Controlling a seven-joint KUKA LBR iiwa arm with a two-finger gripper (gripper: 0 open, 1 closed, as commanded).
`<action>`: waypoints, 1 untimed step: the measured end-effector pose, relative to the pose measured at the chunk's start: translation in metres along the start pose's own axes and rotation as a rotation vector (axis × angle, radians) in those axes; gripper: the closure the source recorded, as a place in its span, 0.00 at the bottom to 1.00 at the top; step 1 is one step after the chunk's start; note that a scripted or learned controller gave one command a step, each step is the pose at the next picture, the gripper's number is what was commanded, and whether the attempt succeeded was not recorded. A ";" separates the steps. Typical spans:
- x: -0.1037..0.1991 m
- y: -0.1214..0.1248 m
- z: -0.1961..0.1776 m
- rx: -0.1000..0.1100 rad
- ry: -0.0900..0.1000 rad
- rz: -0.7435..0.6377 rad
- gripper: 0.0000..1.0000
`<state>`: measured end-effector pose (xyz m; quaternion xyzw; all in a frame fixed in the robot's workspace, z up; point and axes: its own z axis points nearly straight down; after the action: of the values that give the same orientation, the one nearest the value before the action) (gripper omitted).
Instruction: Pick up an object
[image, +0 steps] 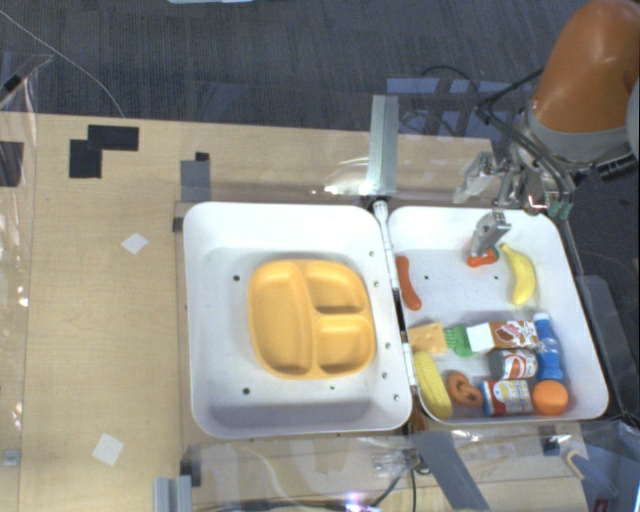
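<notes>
In the right bin (440, 262) your gripper (488, 238) hangs at the far end, directly over a small red piece (482, 258), the banana (519, 275) lengthwise just beside; I cannot tell whether anything is held.

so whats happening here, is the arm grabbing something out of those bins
The grey and orange arm reaches in from the right, its gripper low over the right bin, right at a small red-orange object beside the banana. Whether it holds that object is unclear. The other toy foods sit along the bin's near side and left wall. The left bin holds a yellow divided tray.
</notes>
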<state>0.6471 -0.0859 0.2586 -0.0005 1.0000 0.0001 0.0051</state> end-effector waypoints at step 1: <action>0.040 -0.011 0.155 0.001 -0.001 -0.026 0.00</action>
<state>0.6084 -0.0973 0.1028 -0.0134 0.9999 -0.0004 0.0057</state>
